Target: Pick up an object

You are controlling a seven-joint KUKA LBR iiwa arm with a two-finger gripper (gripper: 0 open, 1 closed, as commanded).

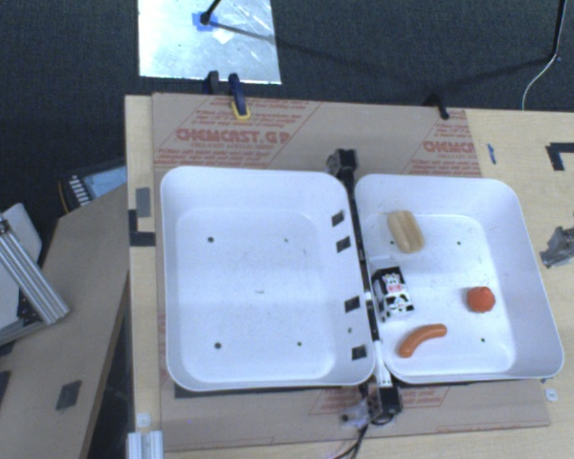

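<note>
The right bin (531, 256) holds a bread roll (405, 231), a sausage (422, 338), a black-and-white toy (394, 293) and an orange ball (480, 300). The gripper (566, 244) waits outside its right rim; jaw state I cannot tell. The approach has not begun: next it must come over one object.

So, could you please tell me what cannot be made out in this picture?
- Gripper: cut off by the camera view's right edge; too small and blurred to read.
- Black-and-white object in the right bin: too small to identify.
- Tan object: blurred; possibly a bread roll.
</note>
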